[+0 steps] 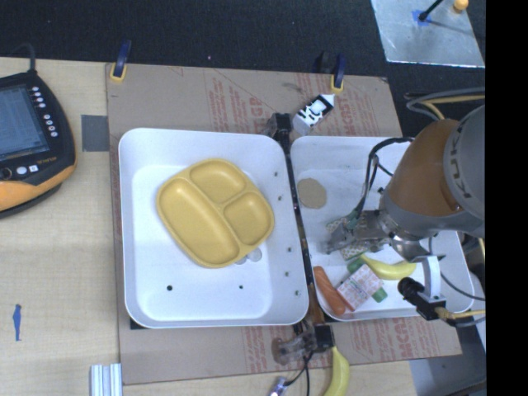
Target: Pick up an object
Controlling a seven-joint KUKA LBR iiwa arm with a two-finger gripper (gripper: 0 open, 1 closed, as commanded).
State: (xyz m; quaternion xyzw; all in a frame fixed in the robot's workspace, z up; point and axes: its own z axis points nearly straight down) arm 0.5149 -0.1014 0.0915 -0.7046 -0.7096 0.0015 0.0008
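My gripper (340, 236) is low in the right bin (330, 151), near its left-middle part, with the orange-banded arm (425, 180) reaching in from the right. Just below it lie a yellow banana (389, 267), a small printed packet (360, 285) and an orange carrot-like piece (327, 290) near the bin's front left corner. A flat brown disc (312, 193) rests above and left of the gripper. Nothing is visibly held. The arm hides the bin's right part.
The left bin (140, 221) holds a yellow divided plate (216, 211). A second banana (337, 374) lies outside the bins at the front. A teach pendant (29, 139) sits at the far left. Clamps (120, 59) hold the cardboard sheet.
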